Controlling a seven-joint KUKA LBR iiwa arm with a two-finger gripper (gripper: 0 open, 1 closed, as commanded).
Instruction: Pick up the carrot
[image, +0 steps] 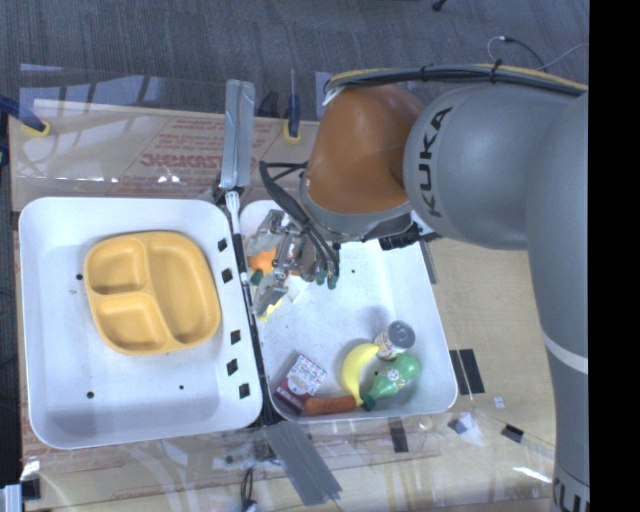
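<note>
Overhead, the grey KUKA arm reaches in from the right, its orange band hanging over the far end of the right bin. Below the band the gripper sits low at that bin's far left corner, close to the wall the two bins share. An orange shape that may be the carrot shows just left of the gripper's metal parts, against that wall, with a small yellowish scrap a little nearer on the bin floor; whether the orange piece sits between the jaws or merely beside them cannot be told, nor can their opening be judged, since cables and the wrist hide them. At the near end of the same bin lie a small red-and-white packet, a reddish sausage-like object along the near wall, a yellow round fruit, and a green bottle with a grey cap, all clustered together and well apart from the gripper. The left bin holds a yellow divided tray with three compartments, lying flat toward its far side.
</note>
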